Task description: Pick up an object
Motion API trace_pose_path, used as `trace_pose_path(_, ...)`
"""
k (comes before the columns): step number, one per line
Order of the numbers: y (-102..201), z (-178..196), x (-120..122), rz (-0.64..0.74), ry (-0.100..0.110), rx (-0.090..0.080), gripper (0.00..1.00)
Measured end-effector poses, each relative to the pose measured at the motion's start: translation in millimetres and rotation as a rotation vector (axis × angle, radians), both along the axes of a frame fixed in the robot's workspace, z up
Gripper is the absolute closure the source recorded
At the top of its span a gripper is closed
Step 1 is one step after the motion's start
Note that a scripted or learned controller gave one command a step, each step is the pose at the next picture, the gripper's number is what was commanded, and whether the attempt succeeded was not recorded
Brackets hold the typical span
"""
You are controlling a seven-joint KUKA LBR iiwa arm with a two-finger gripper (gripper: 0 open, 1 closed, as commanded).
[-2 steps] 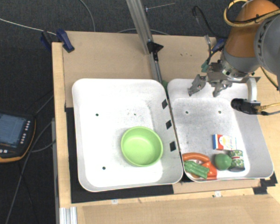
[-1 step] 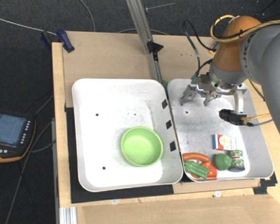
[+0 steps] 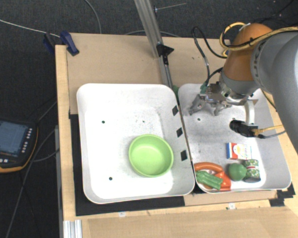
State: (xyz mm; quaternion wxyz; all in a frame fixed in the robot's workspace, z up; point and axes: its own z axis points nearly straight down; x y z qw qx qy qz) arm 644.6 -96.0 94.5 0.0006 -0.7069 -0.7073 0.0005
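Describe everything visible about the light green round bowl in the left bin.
The light green round bowl looks like smooth plastic, shallow, with a paler rim and nothing visible inside. It sits upright on the floor of the left white bin, toward its near right part, close to the divide between the bins. Nothing else touches it; the gripper is over the other bin.

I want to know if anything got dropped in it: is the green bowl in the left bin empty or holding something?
Empty. The green bowl sits upright in the left bin, and its whole inside shows plain green.
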Motion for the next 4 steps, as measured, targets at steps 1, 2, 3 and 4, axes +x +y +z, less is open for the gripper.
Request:
trace_pose_path(1,0,12,1,0.0,-0.004,0.0,1.0)
trace_pose_path(2,-2,75,-2,-0.001,-0.007,-0.001,1.0)
trace_pose_path(3,-3,138,-3,0.0,-0.007,-0.001,1.0)
trace_pose_path(4,-3,190,-2,0.0,-0.007,-0.001,1.0)
